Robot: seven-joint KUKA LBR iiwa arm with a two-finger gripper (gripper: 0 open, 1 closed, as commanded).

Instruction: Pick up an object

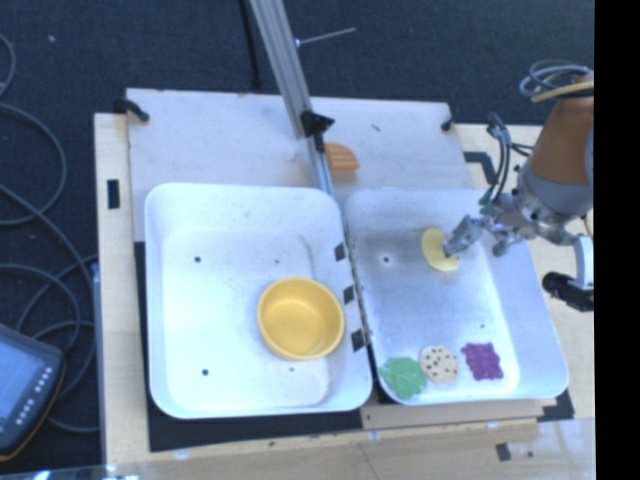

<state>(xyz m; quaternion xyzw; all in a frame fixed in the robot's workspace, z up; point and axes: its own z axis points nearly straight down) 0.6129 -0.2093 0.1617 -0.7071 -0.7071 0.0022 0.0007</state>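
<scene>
Closing squarely on the yellow disc matters; the pincer touches its edge (I cannot tell its opening), so center it first.

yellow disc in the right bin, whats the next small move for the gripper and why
Probably a short drop straight down, then close. The gripper sits at the right edge of the yellow disc in the right bin, seemingly touching it, but the disc is not seen between its fingers. The green, cookie-like and purple pieces lie far off along the near rim, so nothing crowds it.
</scene>
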